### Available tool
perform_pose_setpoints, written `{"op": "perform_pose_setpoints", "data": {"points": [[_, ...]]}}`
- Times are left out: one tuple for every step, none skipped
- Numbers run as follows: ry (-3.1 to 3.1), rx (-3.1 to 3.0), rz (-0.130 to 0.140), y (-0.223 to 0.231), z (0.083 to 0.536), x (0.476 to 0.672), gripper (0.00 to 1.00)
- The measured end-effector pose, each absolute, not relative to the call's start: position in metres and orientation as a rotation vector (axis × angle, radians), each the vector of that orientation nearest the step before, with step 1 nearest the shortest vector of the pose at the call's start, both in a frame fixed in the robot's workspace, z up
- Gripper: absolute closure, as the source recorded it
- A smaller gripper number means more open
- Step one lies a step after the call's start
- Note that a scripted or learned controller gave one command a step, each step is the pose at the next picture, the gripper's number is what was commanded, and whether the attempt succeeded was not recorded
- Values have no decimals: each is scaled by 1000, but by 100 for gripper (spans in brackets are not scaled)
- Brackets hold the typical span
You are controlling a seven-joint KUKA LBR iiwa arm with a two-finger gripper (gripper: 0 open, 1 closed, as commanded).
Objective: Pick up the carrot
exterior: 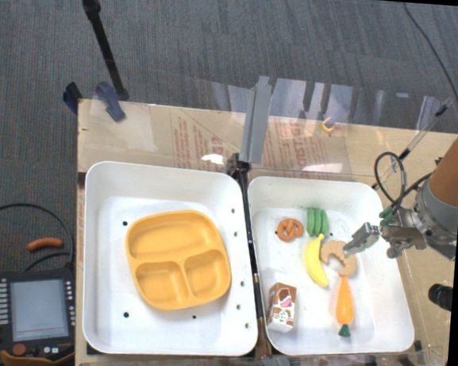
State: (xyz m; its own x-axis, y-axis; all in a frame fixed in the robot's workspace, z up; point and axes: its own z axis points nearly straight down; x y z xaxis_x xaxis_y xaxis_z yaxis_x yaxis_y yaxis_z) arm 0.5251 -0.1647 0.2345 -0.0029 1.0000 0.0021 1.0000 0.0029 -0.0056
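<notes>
Carrot's not picked up yet, the grab hasn't really started.

The gripper (362,238) hangs over the right bin (406,313), right above the bitten cookie (340,258), and I honestly can't tell how its grip is set from this angle. The carrot (345,301) lies flat on the bin floor below it and a bit nearer the camera, just past the cookie, with the banana (315,261) off to its side. Looks like everything's left: line up, drop down, clamp, lift.
</notes>
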Motion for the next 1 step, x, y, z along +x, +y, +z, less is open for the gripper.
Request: {"op": "perform_pose_setpoints", "data": {"points": [[-2103, -2327, 1, -202, 86, 496, 0]]}}
